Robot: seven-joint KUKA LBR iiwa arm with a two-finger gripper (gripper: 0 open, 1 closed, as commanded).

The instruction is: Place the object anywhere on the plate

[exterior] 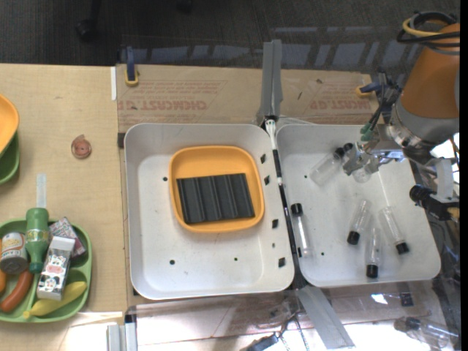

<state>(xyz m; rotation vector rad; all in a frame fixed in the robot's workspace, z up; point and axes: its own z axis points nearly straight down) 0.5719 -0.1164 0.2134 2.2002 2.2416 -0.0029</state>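
My gripper (360,161): over right bin (428,269), far-right corner; opening: cannot tell | tubes (374,232): loose on that bin's floor, toward its front edge | plate (216,159): left of that bin, rim unobstructed

Orange plate (217,163) with dark insert in left bin (146,218); clear vials (376,232) in right bin (322,262); gripper (358,159) at its upper right

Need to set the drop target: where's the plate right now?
The yellow plate sits in the left bin, toward its back, holding a dark ridged block, across the divider from the tubes.
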